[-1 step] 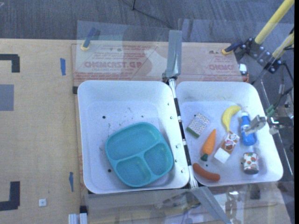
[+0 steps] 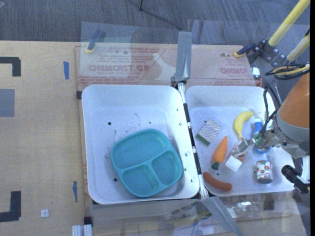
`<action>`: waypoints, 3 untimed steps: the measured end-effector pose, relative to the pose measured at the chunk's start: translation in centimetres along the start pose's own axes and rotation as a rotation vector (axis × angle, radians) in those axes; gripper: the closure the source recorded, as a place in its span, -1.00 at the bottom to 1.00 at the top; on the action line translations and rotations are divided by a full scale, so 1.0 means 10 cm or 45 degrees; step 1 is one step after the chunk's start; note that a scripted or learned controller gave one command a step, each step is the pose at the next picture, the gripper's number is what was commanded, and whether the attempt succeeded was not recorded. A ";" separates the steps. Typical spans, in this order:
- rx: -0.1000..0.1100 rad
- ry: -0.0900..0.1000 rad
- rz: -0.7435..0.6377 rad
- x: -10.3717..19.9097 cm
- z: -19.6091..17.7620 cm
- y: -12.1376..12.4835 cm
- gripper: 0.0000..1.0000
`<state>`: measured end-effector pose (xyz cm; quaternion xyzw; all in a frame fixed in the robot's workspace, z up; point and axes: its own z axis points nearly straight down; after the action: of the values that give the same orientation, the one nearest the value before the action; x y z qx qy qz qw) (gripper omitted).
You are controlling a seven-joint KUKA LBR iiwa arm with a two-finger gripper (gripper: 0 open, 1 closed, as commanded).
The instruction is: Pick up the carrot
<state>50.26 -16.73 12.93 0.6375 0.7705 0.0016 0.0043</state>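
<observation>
Carrot (image 2: 220,150) lies tilted in the right bin (image 2: 197,98), and we see a sausage (image 2: 217,181) at its six o'clock, a checkered packet (image 2: 208,131) at eleven, a banana (image 2: 241,122) at two. Our gripper (image 2: 253,144) hangs at the carrot's three o'clock, over a small carton (image 2: 237,157); whether it is clenched or released we cannot tell.

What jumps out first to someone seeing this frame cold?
The teal three-compartment plastic tray lying in the left white bin. Next, the right white bin with small items: an orange carrot near its middle, a yellow banana behind it, and a reddish-brown sausage at the front edge. The grey arm's gripper is just right of the carrot.
</observation>
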 end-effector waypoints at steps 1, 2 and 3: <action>-0.004 0.000 -0.240 0.42 0.40 0.26 -1.00; 0.003 0.003 -0.487 0.16 0.00 0.22 -1.00; 0.006 0.009 -0.825 0.58 0.13 0.29 -1.00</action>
<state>52.01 -10.54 11.67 0.3591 0.9333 0.0006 0.0005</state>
